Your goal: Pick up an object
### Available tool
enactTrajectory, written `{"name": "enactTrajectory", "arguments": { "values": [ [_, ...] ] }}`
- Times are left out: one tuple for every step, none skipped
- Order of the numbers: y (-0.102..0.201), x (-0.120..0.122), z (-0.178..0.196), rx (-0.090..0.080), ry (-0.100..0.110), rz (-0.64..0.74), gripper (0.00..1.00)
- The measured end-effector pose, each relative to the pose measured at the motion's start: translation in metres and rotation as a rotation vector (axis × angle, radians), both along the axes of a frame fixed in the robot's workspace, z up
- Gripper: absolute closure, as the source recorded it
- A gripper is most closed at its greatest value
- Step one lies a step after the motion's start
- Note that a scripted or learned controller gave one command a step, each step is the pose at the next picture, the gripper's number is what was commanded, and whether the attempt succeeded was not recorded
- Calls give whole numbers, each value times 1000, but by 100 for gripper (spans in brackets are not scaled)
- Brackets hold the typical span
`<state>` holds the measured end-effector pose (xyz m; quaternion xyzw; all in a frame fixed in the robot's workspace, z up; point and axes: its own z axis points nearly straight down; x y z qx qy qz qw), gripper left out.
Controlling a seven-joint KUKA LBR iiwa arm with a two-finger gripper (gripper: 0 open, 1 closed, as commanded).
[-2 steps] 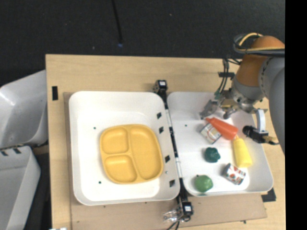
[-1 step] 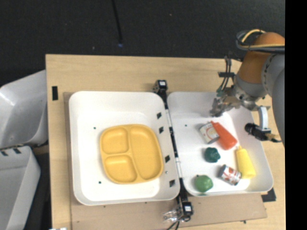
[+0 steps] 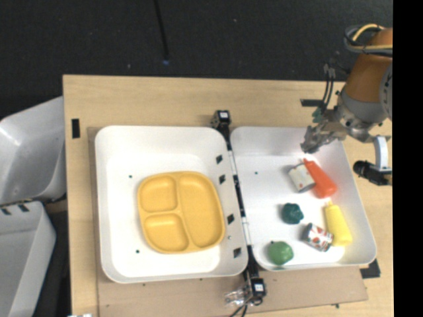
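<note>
Seemingly, jaws [image 3: 312, 144] above orange bottle [image 3: 320, 179].

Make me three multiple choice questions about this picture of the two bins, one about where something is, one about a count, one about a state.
1. Where does the yellow divided tray lie?
A. left bin
B. right bin
C. on the bench

2. How many compartments does that tray have?
A. two
B. three
C. five

3. How is the orange bottle positioned?
A. lying in the right bin
B. standing in the left bin
C. lifted by the gripper

Key: 1 A, it rests in the left bin. 2 B, three sections show. 3 A, it lies flat below the gripper.
</note>
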<state>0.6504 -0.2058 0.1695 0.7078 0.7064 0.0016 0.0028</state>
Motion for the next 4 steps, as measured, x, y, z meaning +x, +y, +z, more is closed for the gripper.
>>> {"name": "enactTrajectory", "arguments": {
  "values": [
    [-1,-6,47,0,0,-3,100],
    [3,-3,111,-1,-2,5,100],
    [49,-23,116,2,4,8,100],
    [95,-44,98,1,8,6,100]
  ]
}}
